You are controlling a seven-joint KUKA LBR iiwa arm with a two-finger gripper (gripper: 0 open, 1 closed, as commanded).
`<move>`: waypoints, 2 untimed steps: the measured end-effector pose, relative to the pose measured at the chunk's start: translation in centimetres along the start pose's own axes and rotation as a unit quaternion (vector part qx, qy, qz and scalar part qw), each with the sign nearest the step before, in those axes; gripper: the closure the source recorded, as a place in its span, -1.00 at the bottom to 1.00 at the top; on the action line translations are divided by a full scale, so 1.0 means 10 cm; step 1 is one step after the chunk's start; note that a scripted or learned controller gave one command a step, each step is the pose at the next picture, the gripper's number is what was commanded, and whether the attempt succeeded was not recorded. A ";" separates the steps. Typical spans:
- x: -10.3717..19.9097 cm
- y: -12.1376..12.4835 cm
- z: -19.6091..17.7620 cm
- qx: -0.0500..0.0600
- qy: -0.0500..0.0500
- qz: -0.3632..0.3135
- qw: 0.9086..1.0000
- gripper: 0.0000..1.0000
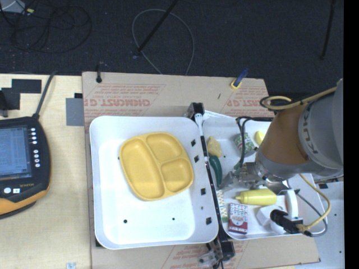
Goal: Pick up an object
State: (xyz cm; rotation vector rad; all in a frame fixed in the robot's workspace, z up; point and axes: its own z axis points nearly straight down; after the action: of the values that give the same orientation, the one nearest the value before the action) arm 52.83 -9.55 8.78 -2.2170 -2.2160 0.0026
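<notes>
cardboard sheet [168,97]: red print, upside down, not legible | small carton [238,217]: red-and-white label, unreadable | handheld pendant [19,158]: screen text too small

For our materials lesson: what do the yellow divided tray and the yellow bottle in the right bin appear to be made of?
The yellow divided tray looks like moulded plastic with a matte finish: one even colour, soft rounded compartment ridges, hardly any glare. The yellow bottle lying in the right bin also seems plastic, slightly glossier, with a smooth body tapering to a nozzle; possibly a toy.
</notes>
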 end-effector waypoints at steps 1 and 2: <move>-0.15 -0.53 -0.01 -0.005 -0.002 0.001 1.000 -1.00; 0.06 -0.05 -0.02 -0.003 -0.007 0.001 1.000 -1.00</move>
State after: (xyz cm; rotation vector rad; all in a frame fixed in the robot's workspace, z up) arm 52.36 -8.96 9.00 -2.2295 -2.2247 0.0112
